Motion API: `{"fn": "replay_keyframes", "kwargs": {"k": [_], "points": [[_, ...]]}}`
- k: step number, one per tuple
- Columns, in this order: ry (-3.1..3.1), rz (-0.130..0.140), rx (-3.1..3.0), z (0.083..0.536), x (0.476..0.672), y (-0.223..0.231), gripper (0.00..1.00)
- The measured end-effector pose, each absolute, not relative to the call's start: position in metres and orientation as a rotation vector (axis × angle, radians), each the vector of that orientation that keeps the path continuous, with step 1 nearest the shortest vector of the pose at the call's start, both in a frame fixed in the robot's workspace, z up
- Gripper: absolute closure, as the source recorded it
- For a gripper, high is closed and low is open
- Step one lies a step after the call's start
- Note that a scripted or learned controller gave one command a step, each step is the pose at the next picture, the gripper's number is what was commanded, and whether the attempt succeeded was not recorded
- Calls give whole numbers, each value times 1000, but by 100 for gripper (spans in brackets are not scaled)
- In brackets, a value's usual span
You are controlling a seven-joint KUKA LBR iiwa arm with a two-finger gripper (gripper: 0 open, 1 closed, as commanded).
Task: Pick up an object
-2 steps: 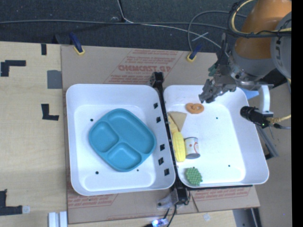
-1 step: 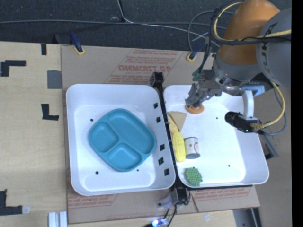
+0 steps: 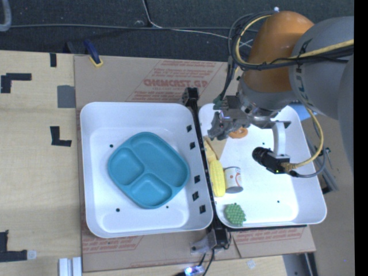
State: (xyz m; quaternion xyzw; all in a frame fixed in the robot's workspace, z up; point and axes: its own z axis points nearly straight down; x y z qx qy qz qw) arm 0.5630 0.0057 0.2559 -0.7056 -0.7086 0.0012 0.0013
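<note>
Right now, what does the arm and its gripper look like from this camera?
The arm is grey with a rounded orange band above the wrist. Yellow and black cables loop beside the band, and another runs down to a black unit. The gripper is dark grey metal.

Grey arm (image 3: 328, 62), orange band, looping yellow cables.

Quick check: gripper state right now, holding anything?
Gripper: over the right bin, near the corn; open or shut cannot be told, and nothing is seen held.
</note>
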Motion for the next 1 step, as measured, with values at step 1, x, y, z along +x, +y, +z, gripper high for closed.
{"fn": "replay_keyframes", "kwargs": {"k": [1], "points": [[-2226, 3, -2212, 253, 539, 57, 100]]}}
